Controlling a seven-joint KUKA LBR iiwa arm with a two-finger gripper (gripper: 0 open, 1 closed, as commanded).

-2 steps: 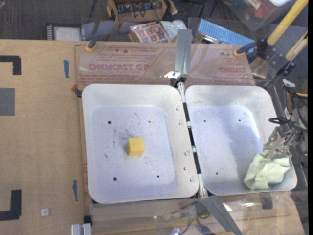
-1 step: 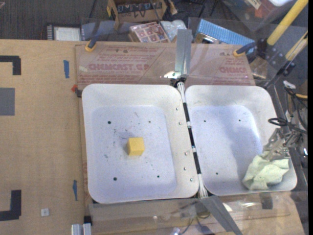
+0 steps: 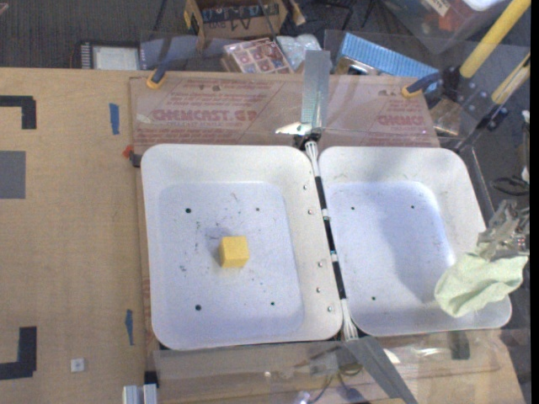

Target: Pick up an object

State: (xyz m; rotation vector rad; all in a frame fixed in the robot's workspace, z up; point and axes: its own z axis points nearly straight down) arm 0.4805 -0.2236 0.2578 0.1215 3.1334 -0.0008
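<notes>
Pincer (image 3: 504, 236) sits at the far right rim of the right bin (image 3: 396, 171), seen as a metallic blur; whether it's open or shut can't be told from this shot, and nothing can be confirmed in its grip. Directly below and touching or nearly touching it lies a pale green cloth (image 3: 476, 283), crumpled, soft, draped over the bin's lower right corner and partly spilling past the rim. Well away from the pincer, across the divider (image 3: 327, 225) in the left bin (image 3: 168, 175), sits a yellow block (image 3: 235, 252), small, roughly cubic, matte, looks like foam or painted wood, resting flat near the bin's middle. Both bins are shallow white moulded plastic with rounded corners, scuffed and speckled floors, a few dark holes. Counter (image 3: 67, 225) beyond the left bin is pale plywood with blue tape marks. Step in hand reads as the approach or grasp attempt on the cloth, it being the closest candidate; lift not yet evident. Next move likely calls for a pinch on a raised fold, then a straight lift clear of the rim. Limp fabric may slip or snag on the bin edge; the block would be the more rigid, predictable grasp but needs a long traverse.
</notes>
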